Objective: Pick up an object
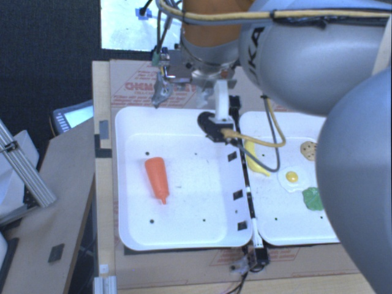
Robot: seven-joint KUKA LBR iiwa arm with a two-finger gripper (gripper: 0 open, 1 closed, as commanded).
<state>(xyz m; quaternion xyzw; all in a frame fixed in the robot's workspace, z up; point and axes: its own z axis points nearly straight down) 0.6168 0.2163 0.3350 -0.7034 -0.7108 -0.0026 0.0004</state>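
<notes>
Nearest me, I see an orange carrot (157, 178) lying in the left bin (184, 237), toward its left edge. In the right bin (288, 234) sit a green piece (313, 198), a fried egg (293, 178), a banana (257, 158) and a cookie (309, 150). Farther back, my gripper (191, 97) hangs above the left bin's far edge; whether anything is in its grasp I cannot tell.
</notes>
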